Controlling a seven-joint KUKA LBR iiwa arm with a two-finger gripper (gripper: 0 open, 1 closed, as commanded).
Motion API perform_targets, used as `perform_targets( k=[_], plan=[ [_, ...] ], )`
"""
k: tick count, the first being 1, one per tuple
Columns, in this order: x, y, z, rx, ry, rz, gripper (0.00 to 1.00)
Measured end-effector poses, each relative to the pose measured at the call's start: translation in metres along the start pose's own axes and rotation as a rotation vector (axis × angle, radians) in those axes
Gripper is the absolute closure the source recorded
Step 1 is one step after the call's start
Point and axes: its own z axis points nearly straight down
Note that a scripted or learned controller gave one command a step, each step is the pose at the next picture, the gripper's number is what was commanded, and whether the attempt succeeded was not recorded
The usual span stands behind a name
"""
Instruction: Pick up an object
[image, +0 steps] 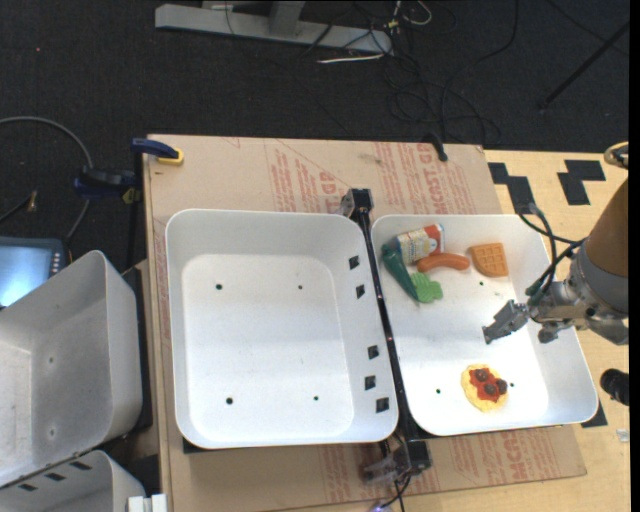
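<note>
Several small toy foods lie in the right white bin (560, 400). A white and orange bottle (418, 242), a green piece (412, 279), an orange sausage (443, 263) and a tan waffle (489, 259) are clustered at its far end. A small pizza (485, 387) with red topping rests near its front edge. My gripper (505, 323) hangs over the bare right middle of this bin, between the waffle and the pizza, touching neither. It has nothing visible in it.
The left white bin (190, 300) sits beside the right one, with a black divider rail (375, 320) between them. Both stand on a cardboard sheet (300, 170). A grey container (60, 350) stands at the far left.
</note>
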Motion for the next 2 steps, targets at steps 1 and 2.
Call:
perform_targets(
  k=[1,2],
  plan=[
    [0.002,0.071,-0.108,-0.017,-0.006,-0.005,0.0],
    [-0.002,0.097,-0.307,-0.021,-0.008,-0.003,0.0]
  ],
)
